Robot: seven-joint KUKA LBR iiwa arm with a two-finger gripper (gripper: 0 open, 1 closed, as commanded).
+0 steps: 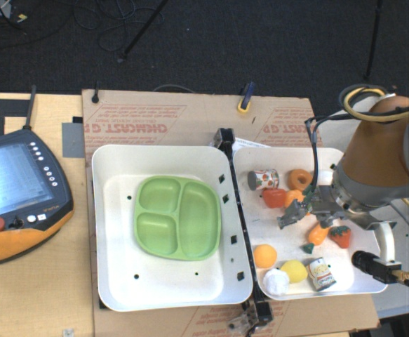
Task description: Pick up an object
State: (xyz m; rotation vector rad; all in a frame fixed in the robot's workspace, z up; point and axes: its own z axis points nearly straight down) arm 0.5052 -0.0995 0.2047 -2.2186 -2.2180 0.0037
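The grey arm with its orange band reaches in from the right over the right-hand shallow white bin, and its dark two-finger gripper hangs low among the small toys there, its tip close beside a red toy piece and a small orange piece. Whether the gripper is spread or pressed together cannot be told from this slant, and nothing is seen pinched in it. In the same bin a small red-and-white labelled can lies on its side near the far left corner, with a brown ring-shaped doughnut toy just beside it. Nearer the front lie an orange ball, a white ball, a yellow lemon-shaped toy touching the white ball, and a small printed box. An orange carrot-shaped toy and a red strawberry-shaped toy lie under the arm's wrist. The left-hand shallow white bin holds a green plastic divided plate with three compartments, lying flat near its middle. On the bench to the left rests a grey and orange handheld control pad with a lit screen.
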